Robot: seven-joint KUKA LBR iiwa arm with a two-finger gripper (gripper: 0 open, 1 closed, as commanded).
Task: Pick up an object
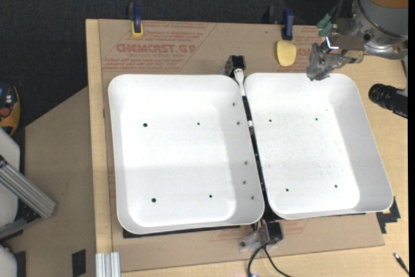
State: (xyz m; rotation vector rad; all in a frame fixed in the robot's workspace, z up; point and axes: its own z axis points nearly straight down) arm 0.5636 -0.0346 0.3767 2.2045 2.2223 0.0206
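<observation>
A small pale yellow rounded object lies on the brown board behind the right bin, outside it and just below a blue clamp. My gripper hangs over the back rim of the right bin, a short way to the right of the yellow object and apart from it. I see nothing held in the gripper. The arm's orange band and grey wrist enter at the top right.
The left bin lies beside the right one, joined along a black strip with a black clip at its far end. Another blue clamp holds the board at the back left. Cables and a clip lie at the front edge.
</observation>
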